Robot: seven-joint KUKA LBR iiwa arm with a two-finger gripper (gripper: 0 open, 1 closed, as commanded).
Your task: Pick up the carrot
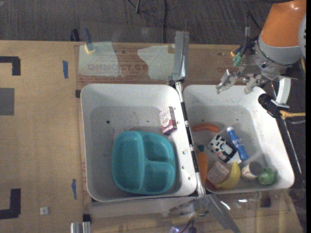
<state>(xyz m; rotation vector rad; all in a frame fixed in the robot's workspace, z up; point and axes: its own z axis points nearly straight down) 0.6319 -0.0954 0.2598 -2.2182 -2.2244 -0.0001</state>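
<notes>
**Carrot waiting in the right bin, claw above**

A tapered orange carrot (202, 164) lies against the left wall of the right-hand shallow white bin (272, 125), just beside a yellow banana (232, 176) and a brown packet (218, 171). The grey two-finger claw (239, 80), fingers apart and holding nothing, hangs above the bin's far rim. Risk: the wall and crowding neighbours could block a finger or be grabbed instead.

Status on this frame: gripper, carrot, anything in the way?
Gripper open, above the right bin's far rim, holding nothing. Carrot by the bin's left wall, untouched. Banana and small carton crowd its right side.
</notes>
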